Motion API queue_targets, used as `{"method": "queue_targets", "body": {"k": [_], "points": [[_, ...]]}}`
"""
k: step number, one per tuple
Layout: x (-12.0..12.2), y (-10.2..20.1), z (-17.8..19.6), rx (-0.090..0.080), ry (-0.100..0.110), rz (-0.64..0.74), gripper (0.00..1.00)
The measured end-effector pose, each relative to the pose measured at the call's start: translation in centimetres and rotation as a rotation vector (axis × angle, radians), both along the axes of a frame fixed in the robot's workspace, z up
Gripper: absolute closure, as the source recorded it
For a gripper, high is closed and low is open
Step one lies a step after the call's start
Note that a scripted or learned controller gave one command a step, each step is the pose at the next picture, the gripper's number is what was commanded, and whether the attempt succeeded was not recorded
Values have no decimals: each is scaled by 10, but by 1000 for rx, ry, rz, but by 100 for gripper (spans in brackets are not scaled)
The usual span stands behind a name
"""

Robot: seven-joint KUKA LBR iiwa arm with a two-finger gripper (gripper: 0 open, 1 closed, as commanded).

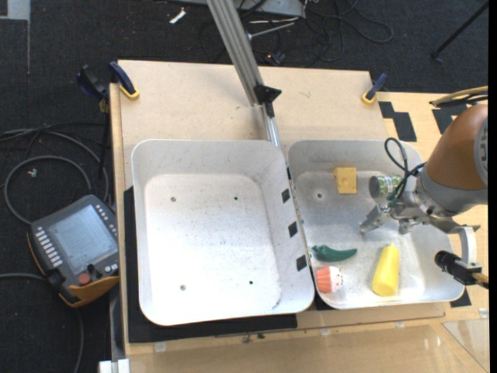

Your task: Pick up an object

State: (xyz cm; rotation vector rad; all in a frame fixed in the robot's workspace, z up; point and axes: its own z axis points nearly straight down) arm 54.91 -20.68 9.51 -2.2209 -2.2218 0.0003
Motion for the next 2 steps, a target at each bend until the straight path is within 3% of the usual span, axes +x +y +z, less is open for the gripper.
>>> {"method": "queue_targets", "body": {"k": [1,2], "points": [[1,0,11,-1,-3,0,100],[3,-2,54,-2,-5,2,100]]}}
